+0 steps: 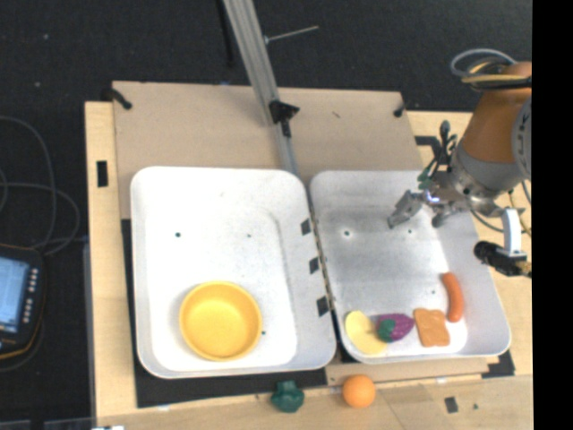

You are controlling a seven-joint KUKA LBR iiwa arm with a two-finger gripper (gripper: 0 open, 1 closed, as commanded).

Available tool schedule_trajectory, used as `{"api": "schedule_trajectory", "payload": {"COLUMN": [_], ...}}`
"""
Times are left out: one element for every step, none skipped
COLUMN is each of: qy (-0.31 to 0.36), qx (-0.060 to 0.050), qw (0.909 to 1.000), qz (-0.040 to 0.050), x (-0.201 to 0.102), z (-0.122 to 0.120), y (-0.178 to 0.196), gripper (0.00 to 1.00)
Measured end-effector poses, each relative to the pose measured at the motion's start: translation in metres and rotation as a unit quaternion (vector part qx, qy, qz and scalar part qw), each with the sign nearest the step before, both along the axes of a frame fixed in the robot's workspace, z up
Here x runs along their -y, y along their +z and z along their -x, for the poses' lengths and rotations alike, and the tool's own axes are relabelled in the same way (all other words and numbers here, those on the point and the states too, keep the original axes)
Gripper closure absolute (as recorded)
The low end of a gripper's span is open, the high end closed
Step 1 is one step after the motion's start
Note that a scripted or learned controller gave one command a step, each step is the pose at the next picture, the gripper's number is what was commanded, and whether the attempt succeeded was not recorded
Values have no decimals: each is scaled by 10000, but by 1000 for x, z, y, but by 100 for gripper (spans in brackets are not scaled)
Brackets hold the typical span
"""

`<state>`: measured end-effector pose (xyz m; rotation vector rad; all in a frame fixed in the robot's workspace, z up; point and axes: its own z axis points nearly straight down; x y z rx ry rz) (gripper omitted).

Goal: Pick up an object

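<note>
While the tool (419,210) hovers spread and empty at the right bin's (376,204) one o'clock, its pickings (sausage (454,296), orange block (432,327), purple toy (392,327), yellow piece (360,331)) crowd the six o'clock rim, probably slid downhill.

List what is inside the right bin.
Along the near wall of the right bin lie a pale yellow piece, a purple and green item, an orange block and a sausage. The gripper hangs over its far side. Nothing appears covered.

one fixed camera looks down aslant on both bins (295,240).
</note>
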<state>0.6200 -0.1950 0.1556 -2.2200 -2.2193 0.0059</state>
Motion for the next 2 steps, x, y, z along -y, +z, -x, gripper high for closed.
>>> {"api": "schedule_trajectory", "payload": {"qy": [-4,18], "qx": [48,65], "qw": [10000,10000], "qz": [10,9], "x": [1,0], "z": [-2,-13], "y": [15,73], "gripper": [100,100]}}
